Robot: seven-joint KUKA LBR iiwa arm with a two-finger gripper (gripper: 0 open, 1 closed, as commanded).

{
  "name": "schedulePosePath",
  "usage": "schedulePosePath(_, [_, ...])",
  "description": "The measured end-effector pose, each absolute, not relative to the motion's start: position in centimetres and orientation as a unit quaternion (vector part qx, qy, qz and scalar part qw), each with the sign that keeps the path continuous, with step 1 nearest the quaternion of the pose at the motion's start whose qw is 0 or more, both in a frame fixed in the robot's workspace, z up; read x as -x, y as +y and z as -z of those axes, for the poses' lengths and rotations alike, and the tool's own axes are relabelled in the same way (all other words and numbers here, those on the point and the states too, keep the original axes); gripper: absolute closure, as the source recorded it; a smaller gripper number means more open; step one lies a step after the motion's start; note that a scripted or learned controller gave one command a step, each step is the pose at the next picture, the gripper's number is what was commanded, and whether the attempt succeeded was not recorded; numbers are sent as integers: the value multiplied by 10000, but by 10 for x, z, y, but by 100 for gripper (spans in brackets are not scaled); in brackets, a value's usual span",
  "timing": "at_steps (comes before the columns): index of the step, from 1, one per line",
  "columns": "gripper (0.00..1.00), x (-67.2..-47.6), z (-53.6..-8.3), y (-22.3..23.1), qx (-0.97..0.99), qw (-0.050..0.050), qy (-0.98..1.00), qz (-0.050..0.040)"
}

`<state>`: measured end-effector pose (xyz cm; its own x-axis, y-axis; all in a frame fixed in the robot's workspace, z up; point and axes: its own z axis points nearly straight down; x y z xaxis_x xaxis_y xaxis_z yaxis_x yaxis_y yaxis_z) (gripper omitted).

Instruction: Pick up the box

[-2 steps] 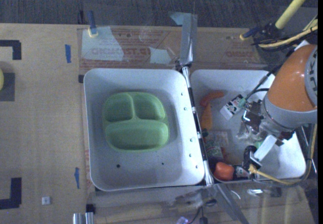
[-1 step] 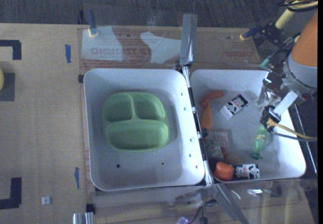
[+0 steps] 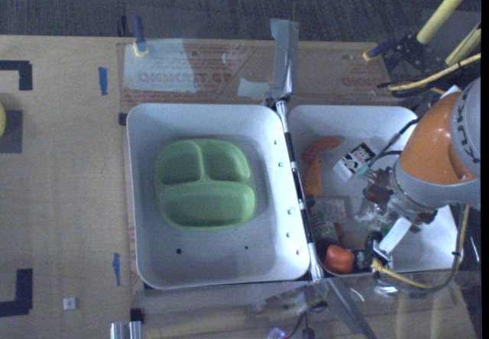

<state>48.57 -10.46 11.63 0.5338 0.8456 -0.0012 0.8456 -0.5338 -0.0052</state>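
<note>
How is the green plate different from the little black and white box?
The green divided plate is much bigger than the small black-and-white box. The plate lies alone in the left bin; the box sits in the right bin among other small items, near the arm. The plate is one plain color with rounded corners, while the box is printed and sharp-cornered. Both rest in white bins.

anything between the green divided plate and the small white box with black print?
Camera view: between green divided plate and small white printed box lie both bins' adjoining walls and an orange toy.
</note>
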Motion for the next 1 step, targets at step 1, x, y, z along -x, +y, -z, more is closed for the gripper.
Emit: schedulePosePath(1, [100,-481,-86,-137,8600,18,-5103,12])
